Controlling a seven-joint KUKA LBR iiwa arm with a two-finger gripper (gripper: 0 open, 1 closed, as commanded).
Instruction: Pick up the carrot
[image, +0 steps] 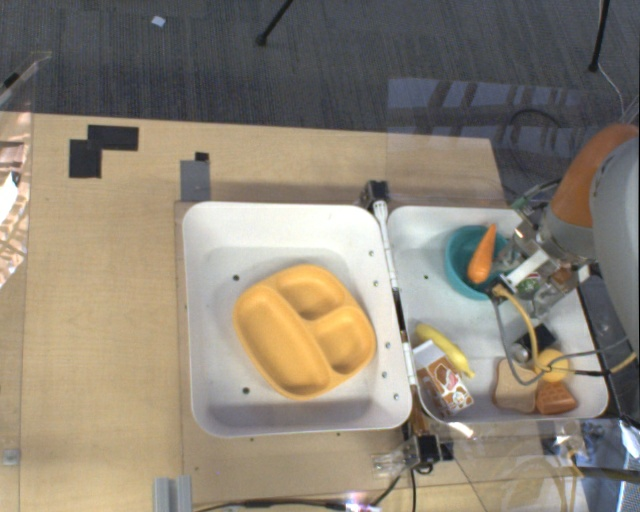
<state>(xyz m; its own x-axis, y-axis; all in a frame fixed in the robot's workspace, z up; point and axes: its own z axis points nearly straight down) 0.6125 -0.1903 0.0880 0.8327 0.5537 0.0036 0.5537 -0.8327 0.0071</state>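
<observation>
The orange carrot (483, 254) lies tilted in a teal bowl (461, 266) at the back of the right bin (420, 235), its tip pointing up and to the right. My gripper (519, 268) hangs just to the right of the bowl, close beside the carrot's lower end. The grey arm with its orange band (590, 170) reaches in from the right edge. Whether the gripper touches the carrot is not clear.
The left bin (210, 300) bears a yellow divided plate (305, 328). In the right bin lie a banana (443, 347), a brown-labelled packet (447, 382), a slice of bread (513, 387) and an orange item (556, 397). Cables run along the bench's right side.
</observation>
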